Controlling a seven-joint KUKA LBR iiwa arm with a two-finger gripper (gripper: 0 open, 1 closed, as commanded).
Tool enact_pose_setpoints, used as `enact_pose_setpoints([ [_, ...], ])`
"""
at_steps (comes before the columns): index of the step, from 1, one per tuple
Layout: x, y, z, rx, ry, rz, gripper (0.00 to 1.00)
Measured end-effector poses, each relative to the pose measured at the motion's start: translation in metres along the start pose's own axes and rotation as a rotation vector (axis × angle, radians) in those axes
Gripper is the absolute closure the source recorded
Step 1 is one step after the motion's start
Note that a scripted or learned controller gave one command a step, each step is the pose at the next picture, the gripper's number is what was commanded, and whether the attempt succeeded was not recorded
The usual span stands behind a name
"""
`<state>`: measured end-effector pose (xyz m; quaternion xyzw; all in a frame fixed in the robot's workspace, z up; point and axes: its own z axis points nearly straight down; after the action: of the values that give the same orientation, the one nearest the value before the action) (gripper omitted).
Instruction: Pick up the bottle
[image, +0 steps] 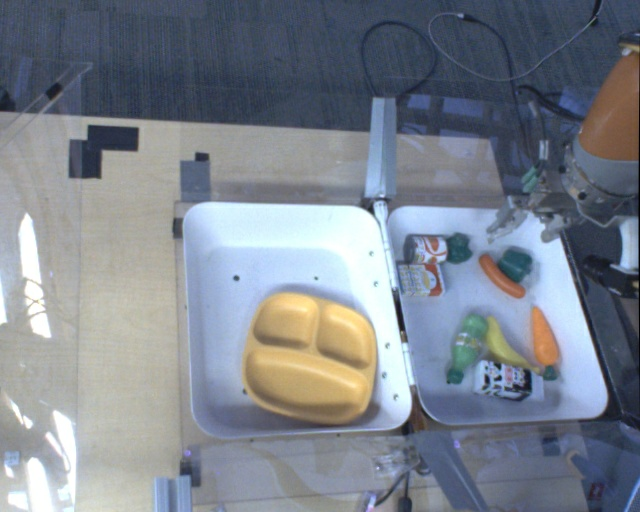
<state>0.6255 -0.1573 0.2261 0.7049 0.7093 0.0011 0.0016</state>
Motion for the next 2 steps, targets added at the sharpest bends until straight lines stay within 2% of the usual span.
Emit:
enact_pose_setpoints([
  [1, 0.023, -0.126, 0.133, 0.002, 0.001, 0.047, 0.0],
  [2, 0.068, -0.134, 0.136, -0.012, -0.002, 0.087, 0.0],
])
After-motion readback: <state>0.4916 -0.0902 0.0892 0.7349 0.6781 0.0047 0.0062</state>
